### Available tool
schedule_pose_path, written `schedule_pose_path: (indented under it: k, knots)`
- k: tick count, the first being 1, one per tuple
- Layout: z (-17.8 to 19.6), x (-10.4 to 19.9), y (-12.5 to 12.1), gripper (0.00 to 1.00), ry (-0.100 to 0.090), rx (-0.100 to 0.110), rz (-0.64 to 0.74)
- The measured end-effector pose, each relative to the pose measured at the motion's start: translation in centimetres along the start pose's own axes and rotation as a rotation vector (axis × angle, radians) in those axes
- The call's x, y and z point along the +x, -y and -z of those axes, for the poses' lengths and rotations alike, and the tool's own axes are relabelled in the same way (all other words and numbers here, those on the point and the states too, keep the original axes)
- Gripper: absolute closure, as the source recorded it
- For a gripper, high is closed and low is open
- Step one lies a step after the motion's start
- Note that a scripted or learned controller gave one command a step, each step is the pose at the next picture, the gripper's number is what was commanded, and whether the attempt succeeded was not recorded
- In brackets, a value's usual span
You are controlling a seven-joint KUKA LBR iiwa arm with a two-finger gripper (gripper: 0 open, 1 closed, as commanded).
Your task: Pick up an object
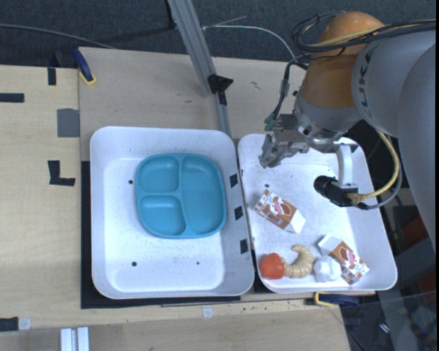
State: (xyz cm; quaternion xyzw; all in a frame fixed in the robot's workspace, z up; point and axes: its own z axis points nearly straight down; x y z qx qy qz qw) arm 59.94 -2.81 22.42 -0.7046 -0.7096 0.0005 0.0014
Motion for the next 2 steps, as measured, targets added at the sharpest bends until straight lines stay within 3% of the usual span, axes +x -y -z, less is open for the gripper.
schedule_pose_path:
  k: [2]
  knots:
    - [-0.4,10.1,-0.8,1.0,0.001,0.0,0.0]
